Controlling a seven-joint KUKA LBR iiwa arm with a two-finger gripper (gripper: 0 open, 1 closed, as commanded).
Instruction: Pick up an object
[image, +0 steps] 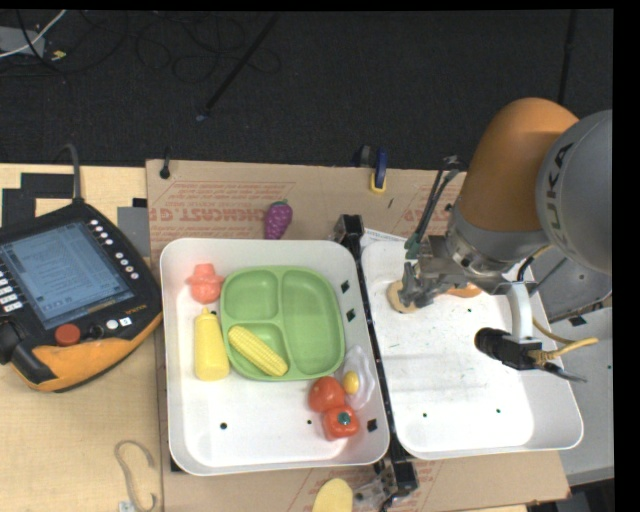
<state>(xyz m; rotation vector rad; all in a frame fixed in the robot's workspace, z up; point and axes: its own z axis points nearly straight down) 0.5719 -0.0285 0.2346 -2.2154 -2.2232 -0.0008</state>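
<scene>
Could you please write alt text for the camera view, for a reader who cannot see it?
The gripper hangs over a tan round object in the far left corner of the right bin. The left bin holds a green plate bearing toy corn, plus a yellow bottle.

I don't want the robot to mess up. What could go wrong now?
The pincer sits over a tan disc close to the wall between the bins, so it might hit that wall or just shove the disc. An orange piece lies beside it, partly under the arm, and could get knocked.
</scene>
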